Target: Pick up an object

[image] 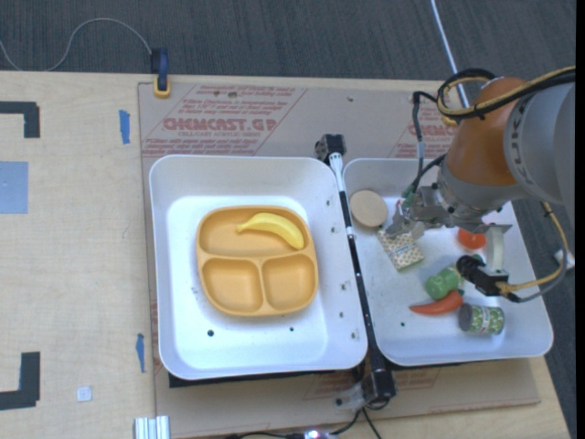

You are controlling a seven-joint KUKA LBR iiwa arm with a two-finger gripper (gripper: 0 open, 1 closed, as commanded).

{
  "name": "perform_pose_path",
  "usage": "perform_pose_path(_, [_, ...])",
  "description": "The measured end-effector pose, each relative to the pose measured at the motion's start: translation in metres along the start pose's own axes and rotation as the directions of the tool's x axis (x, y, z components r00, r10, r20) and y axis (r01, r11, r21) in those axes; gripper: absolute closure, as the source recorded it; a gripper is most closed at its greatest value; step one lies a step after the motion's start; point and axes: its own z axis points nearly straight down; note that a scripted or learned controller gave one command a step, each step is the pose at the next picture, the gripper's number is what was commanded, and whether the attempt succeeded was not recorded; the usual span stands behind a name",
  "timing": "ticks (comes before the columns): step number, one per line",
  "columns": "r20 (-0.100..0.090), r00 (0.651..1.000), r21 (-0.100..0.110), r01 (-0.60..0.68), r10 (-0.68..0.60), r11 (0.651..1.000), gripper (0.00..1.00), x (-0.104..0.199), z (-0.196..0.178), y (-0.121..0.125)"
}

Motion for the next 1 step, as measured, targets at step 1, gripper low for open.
perform_pose_path(1, [-0.002, 1.000, 0.018, 0.003, -0.003, 1.000, 1.00, 0.1120, -0.0831, -0.0475])
